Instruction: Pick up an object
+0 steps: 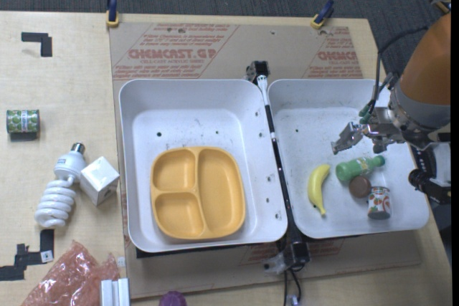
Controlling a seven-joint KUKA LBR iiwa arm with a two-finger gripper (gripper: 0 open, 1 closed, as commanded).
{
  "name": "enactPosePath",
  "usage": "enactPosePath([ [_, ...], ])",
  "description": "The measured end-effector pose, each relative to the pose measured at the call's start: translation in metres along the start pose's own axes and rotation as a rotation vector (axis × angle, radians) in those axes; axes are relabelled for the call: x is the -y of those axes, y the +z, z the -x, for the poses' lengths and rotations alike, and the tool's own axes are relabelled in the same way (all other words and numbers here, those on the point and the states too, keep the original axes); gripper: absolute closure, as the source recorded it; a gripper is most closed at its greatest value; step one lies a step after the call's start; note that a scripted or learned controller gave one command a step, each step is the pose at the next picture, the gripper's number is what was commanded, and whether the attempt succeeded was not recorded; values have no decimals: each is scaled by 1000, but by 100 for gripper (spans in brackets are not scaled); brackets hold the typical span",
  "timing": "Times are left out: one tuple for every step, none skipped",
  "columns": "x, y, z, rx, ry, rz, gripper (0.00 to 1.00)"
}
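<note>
Objects for picking lie in the right white bin (301,218): nearest the camera a small red-and-white labelled can (379,203), then a brown round piece (359,187), a yellow plastic banana (318,187) and a green plastic bottle (359,168) lying on its side. Just beyond the bottle hangs the end effector (346,142), with nothing between its fingers; whether they are spread or closed I cannot tell. The step looks like the approach before a grasp. Next it would need to line up over one item, likely the bottle, and descend. A yellow divided tray (197,193) sits in the left bin (143,154).
</note>
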State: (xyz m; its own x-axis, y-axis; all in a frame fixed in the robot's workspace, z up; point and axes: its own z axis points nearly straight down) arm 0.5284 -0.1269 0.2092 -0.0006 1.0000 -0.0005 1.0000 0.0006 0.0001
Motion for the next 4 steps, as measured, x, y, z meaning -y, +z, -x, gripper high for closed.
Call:
enactPosePath([
  [21, 114, -16, -1, 3, -1, 0],
  [20, 104, -15, 0, 5, 1, 100],
  [49, 17, -37, 0, 1, 1, 100],
  [3, 17, -55, 0, 0, 0, 100],
])
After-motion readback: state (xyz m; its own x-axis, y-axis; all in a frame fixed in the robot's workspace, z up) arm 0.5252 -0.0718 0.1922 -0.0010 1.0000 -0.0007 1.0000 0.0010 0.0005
